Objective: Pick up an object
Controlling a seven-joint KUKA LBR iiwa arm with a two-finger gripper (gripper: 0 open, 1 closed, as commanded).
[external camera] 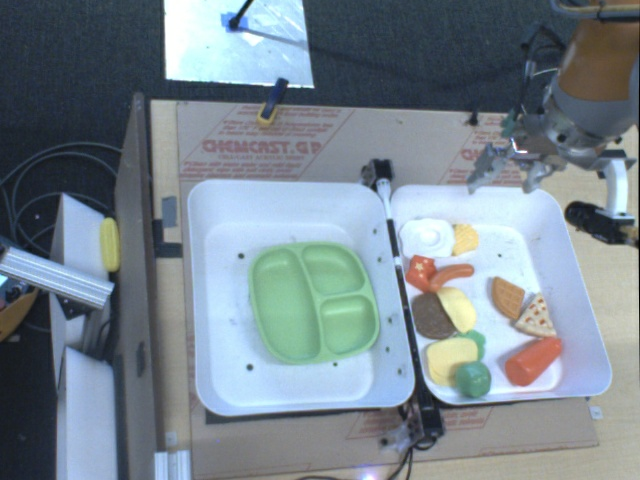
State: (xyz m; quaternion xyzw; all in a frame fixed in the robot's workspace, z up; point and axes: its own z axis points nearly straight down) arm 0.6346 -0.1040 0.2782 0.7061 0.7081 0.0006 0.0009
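Observation:
The right white bin [580, 268] holds several toy foods: a fried egg [430, 236], a yellow wedge [465, 238], a red pepper piece [421, 270], a sausage [453, 274], a brown patty [432, 316], a waffle [507, 296], a pizza slice [538, 316], a carrot [533, 359] and a green ball [473, 377]. My gripper [510, 175] hangs above the bin's back rim, behind the food. It is open, its two fingers spread, with nothing between them.
The left white bin [225, 218] holds a green divided tray [313, 302]. A clamp [380, 175] sits where the two bins meet at the back. Cardboard [300, 138] lies under both bins. Cables and a box stand at far left.

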